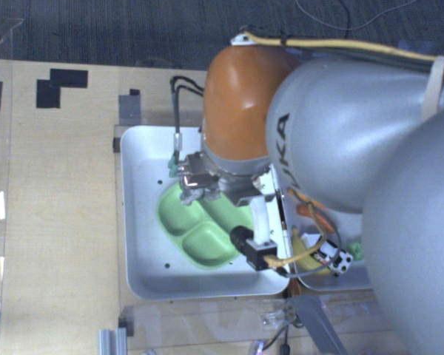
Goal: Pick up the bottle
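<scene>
My arm reaches over the left white bin (144, 198), its orange band (240, 102) and grey wrist covering the bin's right half. The gripper (229, 198) hangs below the band, low over a green divided tray (196, 235) that lies in the middle of this bin. Its mount and a black part (251, 248) hide whatever sits directly under it. The arm also covers most of the right bin (333, 281).
Past the arm, small items lie in the right bin: an orange piece (314, 214), a white dotted piece (339, 261) and a green bit (354, 251). A yellow cable (300, 256) loops near the bins' shared rim. Wooden bench (59, 220) lies to the left.
</scene>
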`<move>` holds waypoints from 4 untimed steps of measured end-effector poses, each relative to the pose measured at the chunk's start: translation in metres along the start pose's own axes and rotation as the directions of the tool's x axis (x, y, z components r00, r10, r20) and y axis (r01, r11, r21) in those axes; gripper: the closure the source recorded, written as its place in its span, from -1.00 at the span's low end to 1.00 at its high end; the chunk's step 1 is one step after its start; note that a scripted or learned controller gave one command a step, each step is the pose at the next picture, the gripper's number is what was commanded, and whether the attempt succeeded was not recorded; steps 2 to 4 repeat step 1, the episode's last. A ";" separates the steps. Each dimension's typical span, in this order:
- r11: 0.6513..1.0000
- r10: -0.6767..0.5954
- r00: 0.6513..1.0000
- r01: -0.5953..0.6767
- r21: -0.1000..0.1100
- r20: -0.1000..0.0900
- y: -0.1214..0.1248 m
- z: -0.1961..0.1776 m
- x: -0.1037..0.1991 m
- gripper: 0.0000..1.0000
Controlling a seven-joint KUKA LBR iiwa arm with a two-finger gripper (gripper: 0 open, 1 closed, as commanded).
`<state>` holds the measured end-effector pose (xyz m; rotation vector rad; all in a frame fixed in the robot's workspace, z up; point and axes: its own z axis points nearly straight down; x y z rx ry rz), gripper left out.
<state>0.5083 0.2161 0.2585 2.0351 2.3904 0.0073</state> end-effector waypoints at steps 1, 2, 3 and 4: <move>0.998 -0.070 0.998 0.070 0.004 0.001 -0.035 0.064 -0.079 1.00; 0.998 -0.070 0.998 0.070 0.004 0.001 -0.035 0.064 -0.079 1.00; 0.998 -0.070 0.998 0.070 0.004 0.001 -0.035 0.064 -0.079 1.00; 0.998 -0.070 0.998 0.070 0.004 0.001 -0.035 0.064 -0.079 1.00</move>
